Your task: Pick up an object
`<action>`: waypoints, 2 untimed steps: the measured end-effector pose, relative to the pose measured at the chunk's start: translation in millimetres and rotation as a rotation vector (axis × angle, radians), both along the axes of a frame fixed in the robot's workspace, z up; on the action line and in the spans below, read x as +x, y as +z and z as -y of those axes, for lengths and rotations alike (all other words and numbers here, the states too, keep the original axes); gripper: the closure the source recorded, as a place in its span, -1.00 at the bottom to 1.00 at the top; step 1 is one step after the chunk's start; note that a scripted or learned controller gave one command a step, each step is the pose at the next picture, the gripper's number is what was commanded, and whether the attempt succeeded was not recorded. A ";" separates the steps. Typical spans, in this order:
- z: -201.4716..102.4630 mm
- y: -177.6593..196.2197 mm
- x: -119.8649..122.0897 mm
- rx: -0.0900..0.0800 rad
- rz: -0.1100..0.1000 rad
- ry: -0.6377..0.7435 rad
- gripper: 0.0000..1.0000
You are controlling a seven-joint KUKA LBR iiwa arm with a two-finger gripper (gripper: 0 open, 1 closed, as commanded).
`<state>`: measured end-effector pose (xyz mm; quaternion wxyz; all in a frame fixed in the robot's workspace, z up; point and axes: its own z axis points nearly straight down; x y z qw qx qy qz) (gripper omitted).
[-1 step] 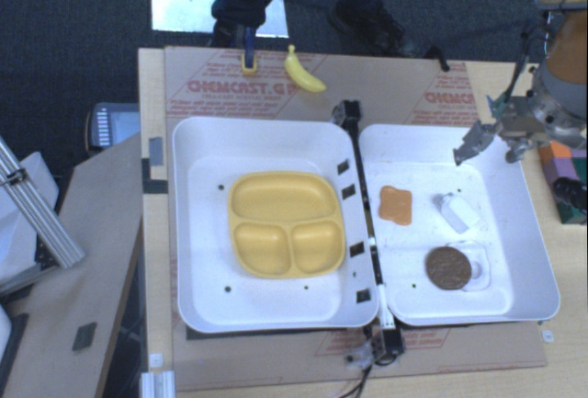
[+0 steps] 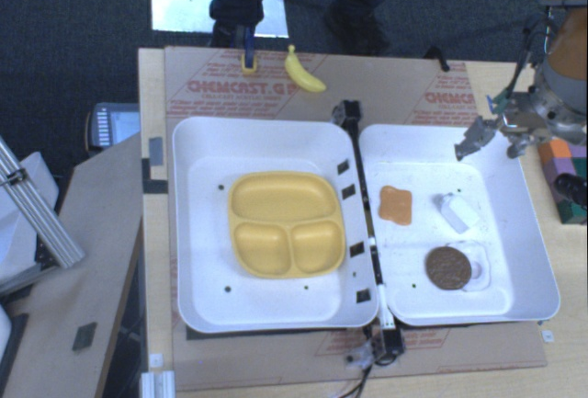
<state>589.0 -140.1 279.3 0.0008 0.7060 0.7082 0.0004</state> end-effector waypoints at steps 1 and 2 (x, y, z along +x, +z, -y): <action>-0.6 -42.9 5.2 0.000 -0.003 -0.001 -1.00; 3.0 -105.1 4.9 0.001 -0.005 -0.002 -1.00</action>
